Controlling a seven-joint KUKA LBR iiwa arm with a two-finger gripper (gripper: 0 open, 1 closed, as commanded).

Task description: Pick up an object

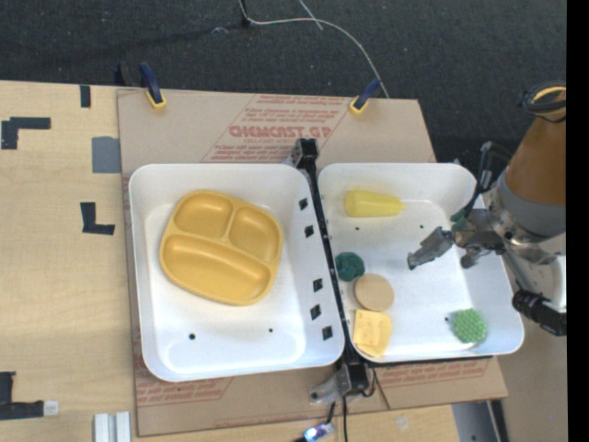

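My gripper (448, 254) hangs over the right part of the right bin (414, 343), open, with nothing between its fingers. Below it lie several small objects. A yellow corn-like piece (372, 203) rests at the bin's back. A dark green round piece (349, 266), a tan disc (374, 293) and a pale yellow wedge (372, 331) sit along the left side. A green bumpy ball (467, 325) lies in the front right corner, below and right of the gripper.
The left bin (156, 339) holds a yellow divided plate (221, 245). A black divider (317, 247) runs between the bins. Both bins rest on a cardboard sheet (267, 127) clamped at the back.
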